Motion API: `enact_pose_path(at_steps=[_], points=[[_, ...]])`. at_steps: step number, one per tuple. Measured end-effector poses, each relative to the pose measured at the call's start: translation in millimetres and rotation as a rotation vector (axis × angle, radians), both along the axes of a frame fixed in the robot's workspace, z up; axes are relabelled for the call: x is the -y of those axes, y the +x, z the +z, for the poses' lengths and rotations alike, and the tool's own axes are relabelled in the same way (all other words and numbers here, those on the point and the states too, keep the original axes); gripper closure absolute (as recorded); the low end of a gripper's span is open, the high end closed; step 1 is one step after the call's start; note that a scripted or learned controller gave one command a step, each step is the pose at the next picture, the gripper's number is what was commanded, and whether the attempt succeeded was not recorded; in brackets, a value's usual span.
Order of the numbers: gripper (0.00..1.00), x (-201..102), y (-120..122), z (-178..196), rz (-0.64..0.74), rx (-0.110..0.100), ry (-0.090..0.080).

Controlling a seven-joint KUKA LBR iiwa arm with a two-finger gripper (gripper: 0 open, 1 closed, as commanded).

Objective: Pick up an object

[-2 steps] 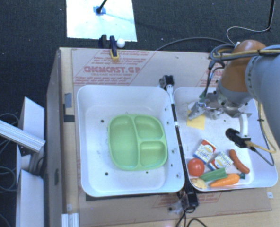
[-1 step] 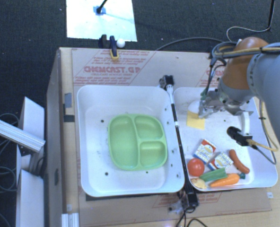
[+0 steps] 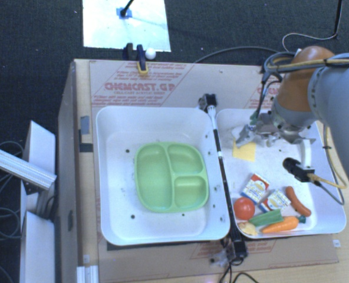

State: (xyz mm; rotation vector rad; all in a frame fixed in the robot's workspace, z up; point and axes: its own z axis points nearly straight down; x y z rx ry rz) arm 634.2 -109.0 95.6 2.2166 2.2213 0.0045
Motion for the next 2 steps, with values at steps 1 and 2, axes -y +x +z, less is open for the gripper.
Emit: enact_pose_path(at_steps=[1, 2], points=[[0.0, 8, 35, -11, 0.002, -0.002, 0.0], [0.0, -10, 35, -11, 0.002, -0.002, 0.0]])
